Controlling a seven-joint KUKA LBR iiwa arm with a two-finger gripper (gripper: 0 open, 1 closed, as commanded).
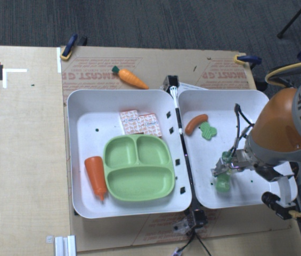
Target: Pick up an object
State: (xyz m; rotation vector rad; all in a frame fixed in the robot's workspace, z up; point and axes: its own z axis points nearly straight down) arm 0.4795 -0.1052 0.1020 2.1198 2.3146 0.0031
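— Where do we see the gripper (pixel 221 170)?

— Low in the right bin (pixel 257 193), near its front wall. The arm (pixel 281 127) comes in from the right, its orange band above the wrist.

— And the fingers?

— We cannot tell how they stand; they blur into the metal around them. A pale green object (pixel 223 183) lies on the bin floor right under the tips, touching or nearly so. We cannot say it is held.

— What else is in that bin?

— A sausage (pixel 196 123) near the back, close to the divide, and a small green piece (pixel 209 132) just beside it. Both are well apart from the gripper.

— The left bin (pixel 81 143)?

— A green tray (pixel 138 168) with three compartments sits in the middle. A carrot (pixel 95 177) lies at its left, along the bin wall. A red-and-white packet (pixel 138 122) lies flat behind the tray, touching its back rim.

— Outside the bins?

— A second carrot (pixel 130 77) rests on the cardboard (pixel 97 71) behind the left bin.
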